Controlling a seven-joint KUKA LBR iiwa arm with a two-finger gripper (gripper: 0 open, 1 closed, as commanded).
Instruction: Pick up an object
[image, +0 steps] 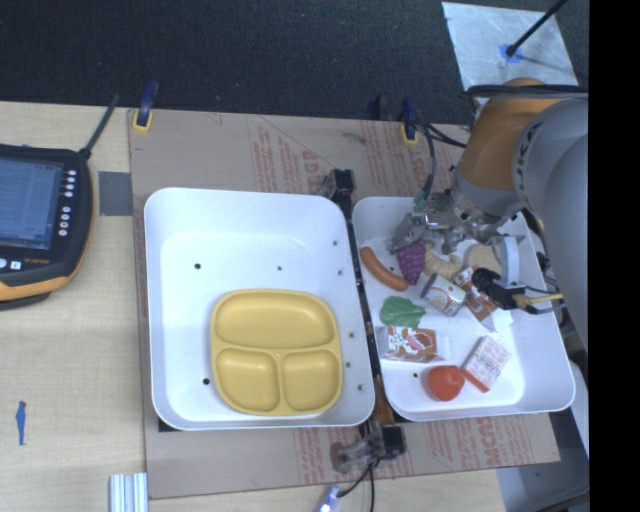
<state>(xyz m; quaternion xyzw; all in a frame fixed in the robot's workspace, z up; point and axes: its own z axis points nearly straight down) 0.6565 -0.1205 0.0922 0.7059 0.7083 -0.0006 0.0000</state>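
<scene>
The right white bin holds several small items: an orange sausage, a purple piece, a green leafy piece, a printed packet, a red tomato, a pink box and a silver can. My gripper hangs low over the far part of this bin, just above the purple piece and the sausage. The grey arm with its orange band comes in from the upper right and hides part of the pile behind it.
The left white bin holds a yellow divided plate. A teach pendant with a screen lies on the bench at far left. Both bins rest on a cardboard sheet held by clamps.
</scene>
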